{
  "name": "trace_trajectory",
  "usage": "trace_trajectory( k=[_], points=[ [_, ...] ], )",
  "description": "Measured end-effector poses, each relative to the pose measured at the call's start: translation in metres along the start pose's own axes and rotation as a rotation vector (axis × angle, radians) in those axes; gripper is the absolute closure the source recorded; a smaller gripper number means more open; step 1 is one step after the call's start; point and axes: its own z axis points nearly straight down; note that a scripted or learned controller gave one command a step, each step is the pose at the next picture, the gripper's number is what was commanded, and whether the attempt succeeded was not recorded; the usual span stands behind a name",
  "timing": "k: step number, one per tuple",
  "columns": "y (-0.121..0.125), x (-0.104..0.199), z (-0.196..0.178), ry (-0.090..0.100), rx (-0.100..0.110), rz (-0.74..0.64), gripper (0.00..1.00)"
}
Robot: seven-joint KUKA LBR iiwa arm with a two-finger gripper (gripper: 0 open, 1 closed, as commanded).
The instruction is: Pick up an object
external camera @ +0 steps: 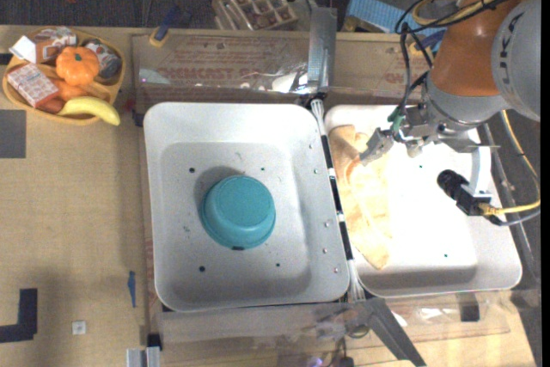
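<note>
A teal bowl (239, 211) lies upside down in the middle of the left bin (172, 142). A crumpled tan cloth (365, 202) stretches along the left side of the right bin (447, 258), from its far left corner towards the near wall. My gripper (388, 143) hangs over the far part of the right bin, at the cloth's upper right edge. Nothing shows as held in it. The grey arm with its orange band (473, 56) reaches in from the upper right.
A black fitting (456, 189) with a yellow cable hangs over the right half of the right bin. A basket of toy food (64, 82) sits on the bench at the far left. Boxes and clutter lie beyond the bins' far wall.
</note>
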Motion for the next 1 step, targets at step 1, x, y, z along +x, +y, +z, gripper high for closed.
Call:
trace_trajectory(
  k=[1],
  points=[
    [0.0380,-0.0393,0.0944,-0.002,-0.010,-0.150,0.00]
  ],
)
